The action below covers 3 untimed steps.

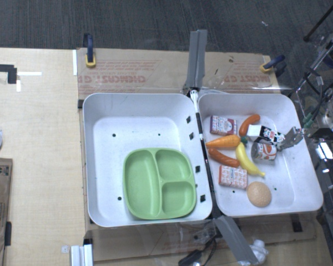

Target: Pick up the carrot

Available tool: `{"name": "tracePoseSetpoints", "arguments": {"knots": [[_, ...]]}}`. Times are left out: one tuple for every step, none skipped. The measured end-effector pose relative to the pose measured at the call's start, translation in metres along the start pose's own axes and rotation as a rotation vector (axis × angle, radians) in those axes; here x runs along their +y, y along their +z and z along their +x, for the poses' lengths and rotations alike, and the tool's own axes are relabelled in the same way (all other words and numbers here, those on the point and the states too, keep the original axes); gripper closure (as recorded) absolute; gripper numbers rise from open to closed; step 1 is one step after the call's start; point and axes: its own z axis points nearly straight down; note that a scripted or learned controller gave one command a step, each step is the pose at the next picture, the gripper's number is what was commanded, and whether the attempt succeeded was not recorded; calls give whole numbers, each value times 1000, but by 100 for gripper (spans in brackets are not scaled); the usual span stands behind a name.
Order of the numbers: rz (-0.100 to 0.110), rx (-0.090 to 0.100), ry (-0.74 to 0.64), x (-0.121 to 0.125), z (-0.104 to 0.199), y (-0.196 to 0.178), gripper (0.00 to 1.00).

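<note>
**Carrot lay to the left of the gripper, across the can**

The gripper point(293, 138) hung low over the right side of the right bin point(299, 201), its thin metal fingers looking slightly parted with nothing between them, though they were small and hard to read. Just beside them, on their left, stood a small can point(265, 151) and a black-and-white carton point(266, 132).

The carrot point(223, 142) lay beyond these, well to the left of the fingers, near the bin's left wall. Its long axis ran almost left to right, thick end toward the gripper and tip toward the divider. A banana point(248, 160) touched its right end from below, a red sausage point(224, 158) lay just under it, and a pink carton point(223, 125) sat just above.

The arm entered from the right edge, largely lost among dark hardware there. Judging from this, the move would need travel leftward past the can, with the fingers closing across the carrot's short width
</note>
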Motion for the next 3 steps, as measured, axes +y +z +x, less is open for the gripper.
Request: {"name": "tracePoseSetpoints", "arguments": {"knots": [[-3,-1,-215,101,90,67,0],[-1,0,-452,40,101,116,0],[-7,-2,-448,42,99,104,100]]}}
